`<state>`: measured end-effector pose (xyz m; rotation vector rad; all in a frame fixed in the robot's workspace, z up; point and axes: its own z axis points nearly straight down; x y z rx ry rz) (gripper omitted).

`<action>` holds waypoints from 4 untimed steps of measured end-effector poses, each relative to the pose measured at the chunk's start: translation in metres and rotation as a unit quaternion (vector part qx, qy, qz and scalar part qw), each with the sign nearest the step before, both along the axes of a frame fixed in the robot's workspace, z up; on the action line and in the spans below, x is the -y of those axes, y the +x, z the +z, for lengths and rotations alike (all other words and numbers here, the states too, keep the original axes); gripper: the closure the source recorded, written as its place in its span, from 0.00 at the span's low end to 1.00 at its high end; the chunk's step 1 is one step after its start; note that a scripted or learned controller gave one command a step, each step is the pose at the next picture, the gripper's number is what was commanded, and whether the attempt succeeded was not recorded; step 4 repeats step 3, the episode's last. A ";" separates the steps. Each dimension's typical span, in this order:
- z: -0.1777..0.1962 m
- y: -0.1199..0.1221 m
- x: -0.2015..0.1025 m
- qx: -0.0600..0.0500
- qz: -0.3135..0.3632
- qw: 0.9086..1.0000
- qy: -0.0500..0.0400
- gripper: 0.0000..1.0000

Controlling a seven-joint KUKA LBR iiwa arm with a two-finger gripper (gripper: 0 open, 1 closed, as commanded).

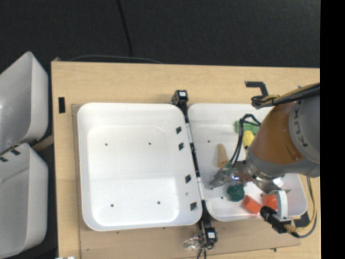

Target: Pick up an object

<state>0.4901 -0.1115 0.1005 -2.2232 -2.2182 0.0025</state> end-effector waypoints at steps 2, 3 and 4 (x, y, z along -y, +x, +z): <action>0.011 0.073 0.011 0.002 0.001 1.000 0.000 1.00; 0.107 0.144 -0.046 0.009 0.006 1.000 0.000 1.00; 0.107 0.144 -0.046 0.009 0.006 1.000 0.000 1.00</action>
